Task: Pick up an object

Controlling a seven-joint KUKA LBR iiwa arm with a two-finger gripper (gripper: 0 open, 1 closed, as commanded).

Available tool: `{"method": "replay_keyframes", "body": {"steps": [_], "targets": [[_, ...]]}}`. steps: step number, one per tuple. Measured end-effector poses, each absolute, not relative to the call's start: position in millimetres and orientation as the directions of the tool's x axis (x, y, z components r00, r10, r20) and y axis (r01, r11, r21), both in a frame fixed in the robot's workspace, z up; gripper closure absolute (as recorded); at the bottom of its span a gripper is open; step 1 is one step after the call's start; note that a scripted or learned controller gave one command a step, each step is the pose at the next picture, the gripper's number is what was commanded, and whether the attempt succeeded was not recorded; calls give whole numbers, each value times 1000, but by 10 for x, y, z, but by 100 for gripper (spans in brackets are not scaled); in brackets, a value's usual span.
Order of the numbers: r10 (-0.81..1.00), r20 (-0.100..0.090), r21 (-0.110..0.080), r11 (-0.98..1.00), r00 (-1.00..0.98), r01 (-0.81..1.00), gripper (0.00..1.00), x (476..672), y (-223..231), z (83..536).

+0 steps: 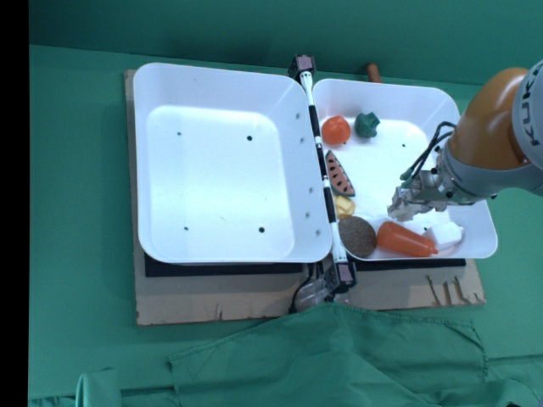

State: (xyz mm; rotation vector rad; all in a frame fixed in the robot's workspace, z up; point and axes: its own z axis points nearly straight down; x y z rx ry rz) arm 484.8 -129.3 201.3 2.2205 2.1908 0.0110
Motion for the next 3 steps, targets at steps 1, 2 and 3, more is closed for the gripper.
{"method": "replay_keyframes", "body": {"steps": [1,2,3], "targets": [[1000,-4,6,-3,3,1000,100,4916,-1392,2667],[1000,-2,0,-4,4,1000,0,4906,-1386,2634],[1000,0,-4,-3,3,1000,0,5008,-1224,2383]]}}
